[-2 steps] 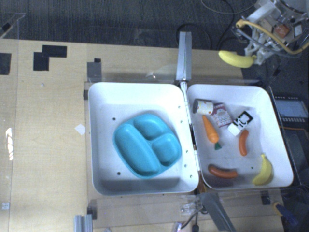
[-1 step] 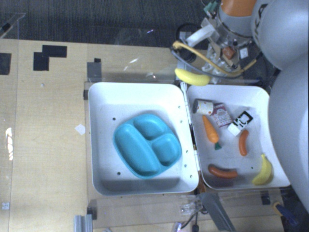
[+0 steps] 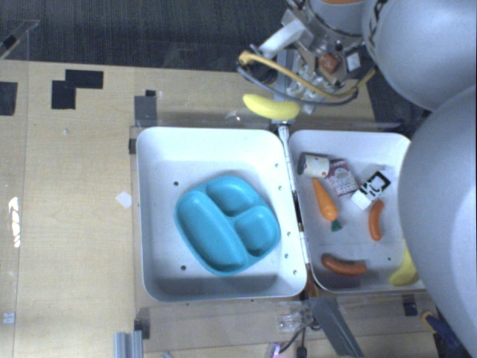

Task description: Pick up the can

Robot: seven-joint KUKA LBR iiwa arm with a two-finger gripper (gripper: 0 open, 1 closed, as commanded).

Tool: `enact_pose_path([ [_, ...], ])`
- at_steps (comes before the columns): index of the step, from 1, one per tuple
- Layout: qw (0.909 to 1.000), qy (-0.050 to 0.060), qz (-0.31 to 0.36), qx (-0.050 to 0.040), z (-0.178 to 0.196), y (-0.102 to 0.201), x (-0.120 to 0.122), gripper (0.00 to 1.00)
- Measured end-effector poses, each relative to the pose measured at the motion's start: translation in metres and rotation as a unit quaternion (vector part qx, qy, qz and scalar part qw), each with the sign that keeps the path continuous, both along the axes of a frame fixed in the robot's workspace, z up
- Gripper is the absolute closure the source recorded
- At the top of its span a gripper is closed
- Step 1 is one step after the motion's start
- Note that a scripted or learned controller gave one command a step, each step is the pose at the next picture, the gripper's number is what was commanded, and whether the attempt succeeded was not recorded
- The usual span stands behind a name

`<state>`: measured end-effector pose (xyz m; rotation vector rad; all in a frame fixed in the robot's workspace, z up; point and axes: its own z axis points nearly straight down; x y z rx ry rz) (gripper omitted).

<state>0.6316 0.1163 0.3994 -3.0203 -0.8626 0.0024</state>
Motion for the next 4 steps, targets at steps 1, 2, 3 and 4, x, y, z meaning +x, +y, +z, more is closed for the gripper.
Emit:
enact_pose_path([
  [1, 0.9994, 0.002, -0.035, -0.0005, -0.077, 0.043, 0.021, 1.00],
  [2, 0.9962, 0.000, -0.087, -0.0002, -0.060, 0.053, 0.026, 1.00],
  [3, 0.9843, -0.001, -0.177, -0.0001, -0.031, 0.113, 0.029, 1.00],
  [4, 0.9869, -0.001, -0.161, -0.0006, 0.033, 0.088, 0.028, 1.00],
])
